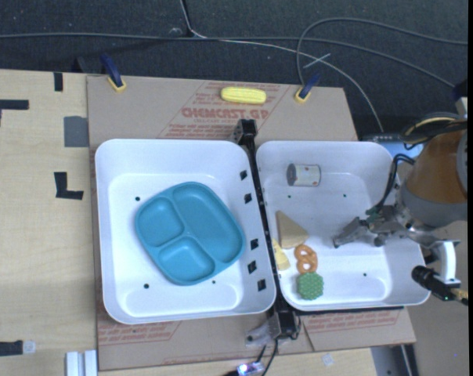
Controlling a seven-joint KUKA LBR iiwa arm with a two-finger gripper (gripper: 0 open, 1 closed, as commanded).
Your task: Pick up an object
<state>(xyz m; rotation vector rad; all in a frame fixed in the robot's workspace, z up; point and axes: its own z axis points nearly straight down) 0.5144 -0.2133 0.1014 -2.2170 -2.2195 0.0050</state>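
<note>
brown cardboard covered the worktop [142,108] under two white bins. we saw the hand [348,236] low in the right bin [377,153], fingers spread, gripping nothing. we judged it mid-approach; the pretzel [305,257] and green ball [310,286] lay nearby, needing a short reach left.

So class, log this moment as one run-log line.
gripper: over right bin, nothing visibly held | cylinder, pretzel: lying in bin | status: no pick yet

White bins [115,163]; a blue plate [189,232]; a grey can [304,175]; a tan wedge [290,229]; an orange pretzel [305,258]; a green, dotted ball [310,286]; yellow corn [243,95] on brown cardboard [146,108].
</note>
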